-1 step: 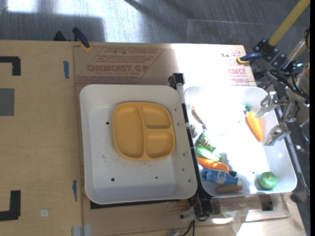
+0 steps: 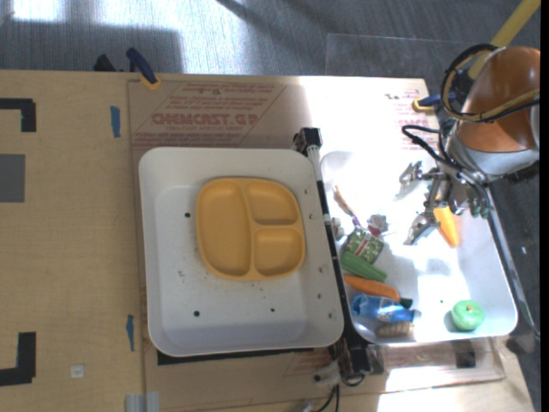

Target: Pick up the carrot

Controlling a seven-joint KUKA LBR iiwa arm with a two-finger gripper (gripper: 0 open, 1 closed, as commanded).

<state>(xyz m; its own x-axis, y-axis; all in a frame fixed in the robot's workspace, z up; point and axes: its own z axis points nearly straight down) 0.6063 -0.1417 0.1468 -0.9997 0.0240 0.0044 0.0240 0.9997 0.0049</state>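
A short orange carrot (image 2: 447, 227), tapering downward, sits between the fingers of my gripper (image 2: 443, 217) over the right part of the right bin (image 2: 489, 264). The gripper is shut on it, with one metal finger (image 2: 421, 225) to the carrot's left and the other behind its right side. The grey wrist with its orange band (image 2: 502, 93) rises above it at the upper right. Whether the carrot's tip touches the bin floor, I cannot tell.
In the right bin lie a green apple (image 2: 466, 315), a blue packet (image 2: 383, 309), a long orange piece (image 2: 374, 287) beside a green item (image 2: 364, 269), and a small green carton (image 2: 363, 245). The left bin (image 2: 163, 256) holds a yellow divided plate (image 2: 250, 227).
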